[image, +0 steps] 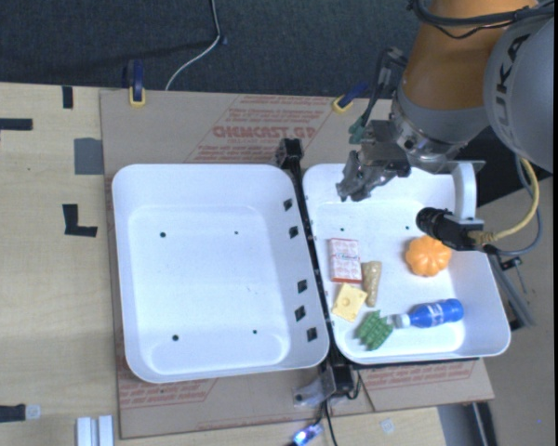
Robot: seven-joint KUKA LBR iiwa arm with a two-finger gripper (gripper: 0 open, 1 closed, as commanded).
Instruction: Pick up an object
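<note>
- gripper [356, 186] hung over far-left corner of the right bin [484, 342], nothing in it afaict
- orange toy [427, 256] sat right side of that bin, blue bottle [431, 315] just nearer

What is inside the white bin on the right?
The right bin holds an orange pumpkin-like toy, a blue bottle, a green toy, a yellow cheese wedge, a red-printed packet and a tan stick. The arm hides its far corner.
</note>
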